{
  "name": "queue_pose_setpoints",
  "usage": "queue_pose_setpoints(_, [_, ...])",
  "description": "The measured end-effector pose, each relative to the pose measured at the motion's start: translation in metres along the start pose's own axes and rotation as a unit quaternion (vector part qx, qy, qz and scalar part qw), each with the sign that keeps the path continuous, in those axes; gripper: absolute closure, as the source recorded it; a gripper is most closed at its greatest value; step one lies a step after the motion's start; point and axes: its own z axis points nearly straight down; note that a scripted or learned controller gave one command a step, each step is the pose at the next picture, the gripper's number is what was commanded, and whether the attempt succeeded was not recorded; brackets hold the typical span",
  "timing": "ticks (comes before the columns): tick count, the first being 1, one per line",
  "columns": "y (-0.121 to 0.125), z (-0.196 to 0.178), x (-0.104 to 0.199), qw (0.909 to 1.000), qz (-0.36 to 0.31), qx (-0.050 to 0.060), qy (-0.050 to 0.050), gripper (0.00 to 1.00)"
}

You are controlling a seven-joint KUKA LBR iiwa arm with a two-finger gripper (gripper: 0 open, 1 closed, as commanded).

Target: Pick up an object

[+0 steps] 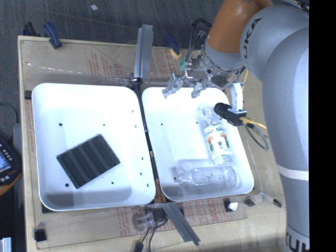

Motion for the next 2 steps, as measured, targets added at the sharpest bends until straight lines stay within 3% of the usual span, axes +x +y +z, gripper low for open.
queue_pose_setpoints(1, [-0.084, -0.046, -0.055, 0.9945, -0.104, -0.002, -0.001, 0.00])
queue_pose_setpoints(2, [-0.041, 0.038, -0.079, 0.9836, -0.181, 0.000, 0.000, 0.00])
